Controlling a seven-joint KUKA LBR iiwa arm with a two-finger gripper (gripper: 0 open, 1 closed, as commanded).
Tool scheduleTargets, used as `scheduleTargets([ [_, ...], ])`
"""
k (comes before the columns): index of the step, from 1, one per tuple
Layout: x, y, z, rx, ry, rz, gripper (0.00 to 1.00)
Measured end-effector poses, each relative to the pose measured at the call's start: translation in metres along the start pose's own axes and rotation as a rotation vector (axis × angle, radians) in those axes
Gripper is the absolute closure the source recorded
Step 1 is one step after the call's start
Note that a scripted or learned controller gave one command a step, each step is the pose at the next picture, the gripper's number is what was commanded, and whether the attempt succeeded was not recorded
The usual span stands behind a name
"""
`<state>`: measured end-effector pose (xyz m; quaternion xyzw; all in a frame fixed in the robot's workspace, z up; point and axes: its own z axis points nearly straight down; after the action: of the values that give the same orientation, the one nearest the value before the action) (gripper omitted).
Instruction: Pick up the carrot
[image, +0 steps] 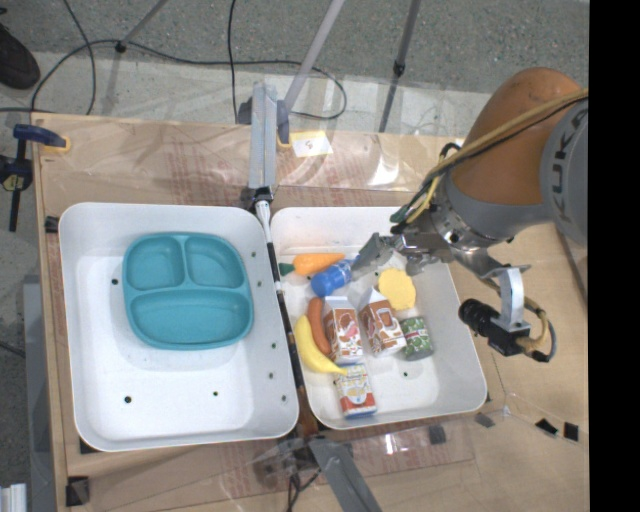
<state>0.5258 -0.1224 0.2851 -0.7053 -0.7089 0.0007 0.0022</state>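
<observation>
Near edge of the right bin: a carton, then two more cartons, a banana, a sausage — crowded. Carrot lies at the far left of that bin, just beside a blue bottle. Risk: fingers land on the bottle, or nudge the carrot against the wall — too little clearance. Gripper hangs low over the bin, just right of the carrot, slanted down-left; nothing visibly between its fingers, opening can't be judged. Arm comes from the right.

Glossy plastic carrot (smooth)
</observation>
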Motion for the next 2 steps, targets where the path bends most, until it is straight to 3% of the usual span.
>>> scheduleTargets([
  [1,0.008,0.043,0.034,-0.003,-0.003,-0.125,0.00],
  [2,0.022,0.083,0.098,-0.001,-0.003,-0.442,0.00],
])
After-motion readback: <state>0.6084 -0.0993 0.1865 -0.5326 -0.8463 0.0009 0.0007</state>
